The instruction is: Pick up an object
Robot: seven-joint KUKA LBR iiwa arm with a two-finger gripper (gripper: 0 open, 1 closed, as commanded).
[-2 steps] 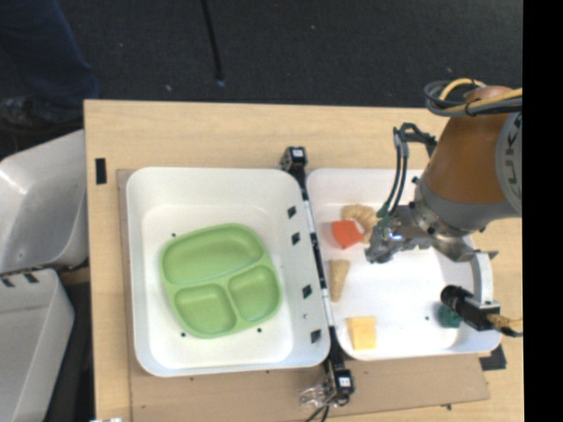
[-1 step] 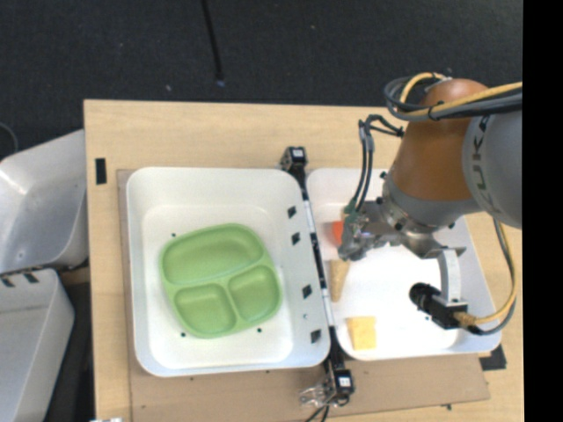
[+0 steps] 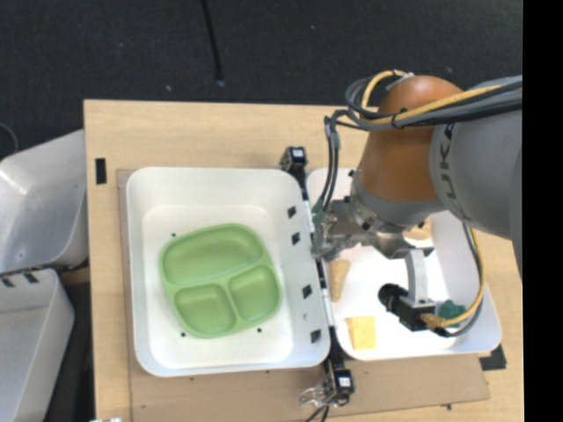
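Lighting: even, moderately bright, apparently overhead. Glare: soft sheen on the glossy orange wrist band (image 3: 400, 139); two shallow white plastic bins (image 3: 141, 236) near overexposed. Shadows: faint. Focus: generally soft, low resolution; dark floor featureless.

green three-compartment tray (image 3: 222, 280) flat in left white bin (image 3: 141, 236); wooden bench (image 3: 106, 130) beneath.
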